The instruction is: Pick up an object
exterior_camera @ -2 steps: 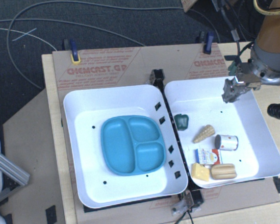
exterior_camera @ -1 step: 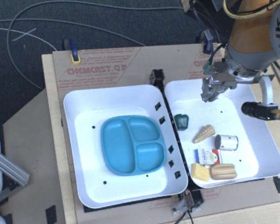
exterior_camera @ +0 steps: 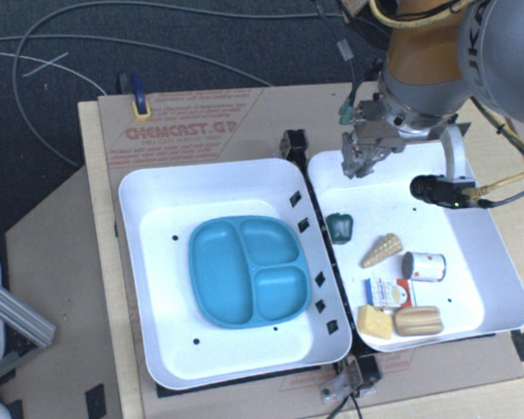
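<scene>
My gripper (exterior_camera: 365,159) hangs over the far-left corner of the right bin (exterior_camera: 493,306), above bare white floor, nothing between its fingers; how wide it stands I can't tell from this slant.

Candidates all sit in the right bin's near half. A small dark-green object (exterior_camera: 340,229) lies against the left wall, closest to the gripper. A corn-cob toy (exterior_camera: 381,250) lies tilted mid-bin. A small white can with a red end (exterior_camera: 424,267) lies on its side just beside it. A red-white-blue carton (exterior_camera: 389,291) lies nearer the front, then a yellow cheese wedge (exterior_camera: 375,323) touching a bread roll (exterior_camera: 418,322) at the near edge.

The left bin (exterior_camera: 147,261) carries a blue divided plate (exterior_camera: 248,270); I'd skip that, too flat.

My call: go for the corn cob, it stands apart from its neighbours. I'd turn the wrist to close across its narrow width, come straight down, and avoid the cheese-and-roll pair, too crowded. The green piece risks a wall hit.
</scene>
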Action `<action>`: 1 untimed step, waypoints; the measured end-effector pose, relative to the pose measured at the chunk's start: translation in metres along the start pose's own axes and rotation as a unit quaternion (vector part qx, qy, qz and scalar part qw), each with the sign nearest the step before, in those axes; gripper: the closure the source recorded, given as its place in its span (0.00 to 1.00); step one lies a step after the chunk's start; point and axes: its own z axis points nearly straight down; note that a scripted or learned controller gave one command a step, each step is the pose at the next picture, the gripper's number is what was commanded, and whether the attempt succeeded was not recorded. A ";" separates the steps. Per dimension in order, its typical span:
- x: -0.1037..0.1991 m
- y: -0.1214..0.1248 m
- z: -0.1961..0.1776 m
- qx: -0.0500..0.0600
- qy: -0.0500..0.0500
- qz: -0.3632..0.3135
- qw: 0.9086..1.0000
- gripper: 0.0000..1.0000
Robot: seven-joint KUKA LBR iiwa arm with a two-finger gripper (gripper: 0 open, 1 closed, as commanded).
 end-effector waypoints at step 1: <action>0.045 0.029 0.015 0.000 0.000 0.001 1.000 1.00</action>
